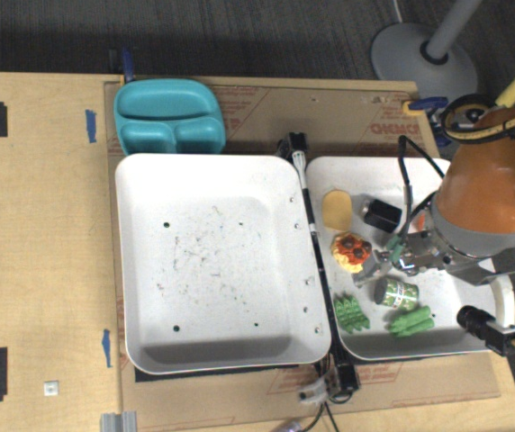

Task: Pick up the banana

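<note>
Over right bin | claw grip: cannot tell | no legible writing

Two white bins, one teal tray, two green toys.

The arm reaches in from the right, its orange band uppermost and the grey wrist below it. Its tool points leftward and down, metal fingers low.
</note>
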Motion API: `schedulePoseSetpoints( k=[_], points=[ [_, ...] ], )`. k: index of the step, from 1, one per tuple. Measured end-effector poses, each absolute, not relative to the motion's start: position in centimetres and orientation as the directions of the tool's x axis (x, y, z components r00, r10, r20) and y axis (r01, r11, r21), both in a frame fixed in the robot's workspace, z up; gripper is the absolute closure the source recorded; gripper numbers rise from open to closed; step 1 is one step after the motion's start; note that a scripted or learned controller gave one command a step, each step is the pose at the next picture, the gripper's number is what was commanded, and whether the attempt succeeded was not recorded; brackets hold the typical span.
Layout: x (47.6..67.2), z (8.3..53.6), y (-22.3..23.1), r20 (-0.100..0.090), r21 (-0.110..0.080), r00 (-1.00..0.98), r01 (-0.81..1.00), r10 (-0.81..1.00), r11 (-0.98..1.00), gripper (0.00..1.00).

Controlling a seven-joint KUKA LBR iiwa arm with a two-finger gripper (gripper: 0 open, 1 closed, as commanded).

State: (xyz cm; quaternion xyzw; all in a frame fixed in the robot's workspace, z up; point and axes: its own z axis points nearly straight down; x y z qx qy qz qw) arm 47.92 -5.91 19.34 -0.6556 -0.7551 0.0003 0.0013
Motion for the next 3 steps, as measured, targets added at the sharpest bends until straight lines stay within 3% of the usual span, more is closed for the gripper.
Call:
schedulePoseSetpoints(
  k=[1,2,3],
  points=[
    [47.9,18.4,4.6,0.001,-0.001,-0.067,0.998,0.998,0.067,0.0],
    [48.0,12.6,10.2,-0.01,-0.005,-0.266,0.964,0.964,0.266,0.0],
    [48.3,12.2,11.3,-0.015,0.003,-0.242,0.97,0.97,0.242,0.0]
  ],
)
